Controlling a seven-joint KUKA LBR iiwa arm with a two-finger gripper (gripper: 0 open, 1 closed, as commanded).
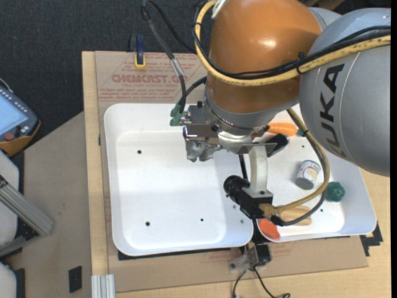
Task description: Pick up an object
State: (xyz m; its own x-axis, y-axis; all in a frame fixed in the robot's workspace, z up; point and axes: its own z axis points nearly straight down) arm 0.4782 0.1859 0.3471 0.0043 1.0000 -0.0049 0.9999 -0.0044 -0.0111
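In the right bin (350, 216), nearest, lay a red-orange piece (268, 230) beside a tan one (301, 216). Farther back sat a green knob (335, 192), a grey can (307, 174), then an orange carrot-like thing (284, 129). My gripper (198, 146) hung over the left bin (124, 185); I could not tell whether it was apart or together.

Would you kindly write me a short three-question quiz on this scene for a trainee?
1. True or false: the silver can lies in the right bin.
2. Which thing lies nearest the silver can? A) a green object B) a blue cup C) a spoon
3. Fill in: in this view the hand hangs over the ____ bin.
Key: 1 true; 2 A; 3 left bin.
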